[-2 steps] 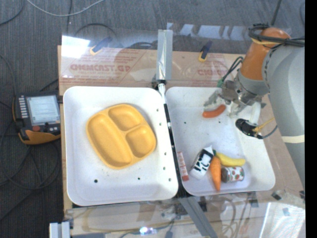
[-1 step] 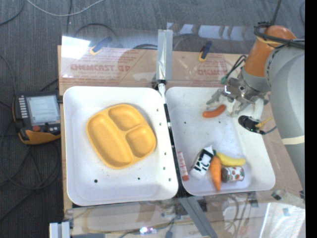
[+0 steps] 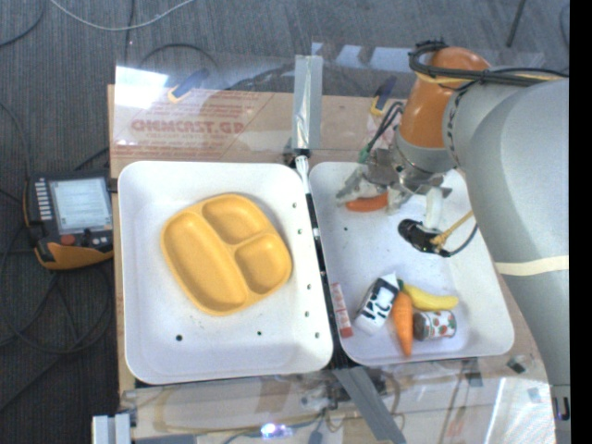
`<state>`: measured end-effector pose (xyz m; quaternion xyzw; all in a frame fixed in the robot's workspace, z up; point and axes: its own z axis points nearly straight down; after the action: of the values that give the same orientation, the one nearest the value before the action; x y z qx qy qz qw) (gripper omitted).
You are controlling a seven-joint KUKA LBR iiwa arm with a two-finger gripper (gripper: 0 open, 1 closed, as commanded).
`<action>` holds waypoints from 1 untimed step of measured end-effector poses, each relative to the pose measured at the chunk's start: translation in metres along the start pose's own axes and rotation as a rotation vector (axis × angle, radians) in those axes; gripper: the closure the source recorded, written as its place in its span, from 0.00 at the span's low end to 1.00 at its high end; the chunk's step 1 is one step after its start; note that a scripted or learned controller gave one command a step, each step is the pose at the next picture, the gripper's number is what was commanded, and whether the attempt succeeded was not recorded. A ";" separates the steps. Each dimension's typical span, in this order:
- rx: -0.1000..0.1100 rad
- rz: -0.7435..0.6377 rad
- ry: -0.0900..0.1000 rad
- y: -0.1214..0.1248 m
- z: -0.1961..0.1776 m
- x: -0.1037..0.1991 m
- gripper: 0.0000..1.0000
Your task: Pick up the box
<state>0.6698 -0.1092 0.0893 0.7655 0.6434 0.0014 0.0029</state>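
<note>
From above, the gripper hangs low over the far end of the right bin; whether it is released or clenched cannot be told. The box lies well nearer the camera, touching a carrot, with a banana just beside.

The grey arm reaches in from the right of the camera view, its bulky link filling that side, with the orange band just above the wrist. The wrist points down and to the left, and the end effector hangs low beneath it.
</note>
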 end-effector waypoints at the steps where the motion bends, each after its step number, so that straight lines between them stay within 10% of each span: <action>1: 0.000 0.000 0.000 0.000 0.000 0.000 0.00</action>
<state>0.6698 -0.1094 0.0893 0.7656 0.6433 0.0014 0.0031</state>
